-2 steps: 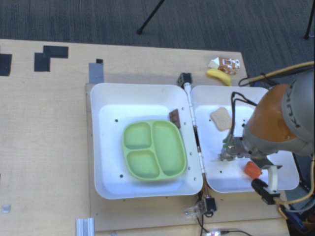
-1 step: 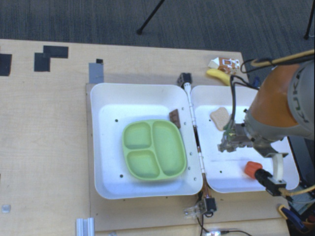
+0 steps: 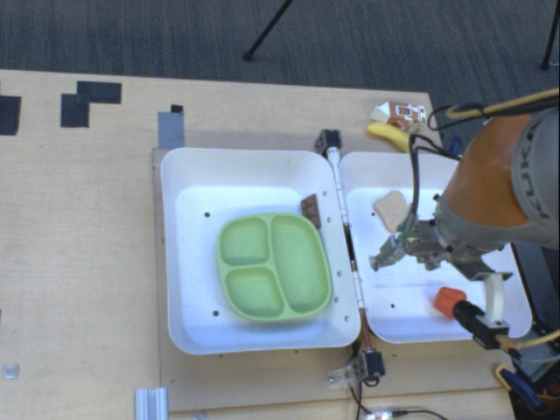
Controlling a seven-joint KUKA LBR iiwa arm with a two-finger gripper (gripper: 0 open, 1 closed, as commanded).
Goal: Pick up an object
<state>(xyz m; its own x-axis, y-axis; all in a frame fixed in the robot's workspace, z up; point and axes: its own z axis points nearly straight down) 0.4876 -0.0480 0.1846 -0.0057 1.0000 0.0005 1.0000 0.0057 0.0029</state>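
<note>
Fingers (image 3: pixel 382 258): they appear parted, with tips pointing toward 9 o'clock. Nothing shows between them.
Left bin (image 3: pixel 188 261): it sits on the worktop (image 3: pixel 79 261) and carries two candidate objects.
Green plate (image 3: pixel 274 266): a three-compartment plate lying flat in the middle of the left bin. No contact with the arm.
Brown piece (image 3: pixel 309 206): a small item just beyond the plate's 1 o'clock edge, close to the wall between the bins.
Right bin (image 3: pixel 385 318): it holds two further candidates and the working end of the arm.
Tan piece (image 3: pixel 391 208): it lies flat toward 11 o'clock in the right bin, just beside the gripper at its 12 o'clock. Whether the upper finger touches it cannot be told.
Gripper (image 3: pixel 389 250): it is low over the middle of the right bin, reaching in from 3 o'clock.
Orange object (image 3: pixel 451 301): it rests on the bin floor toward 5 o'clock, apart from the fingers and partly under the wrist.
Banana (image 3: pixel 388 133): it lies on the worktop outside the bins, past the right bin's 12 o'clock rim.
Done: the approach looks made, since the gripper is inside a bin and near an object.
Left: the grasp and the lift. No object is clamped or raised, so the task is judged to be at an early stage.
</note>
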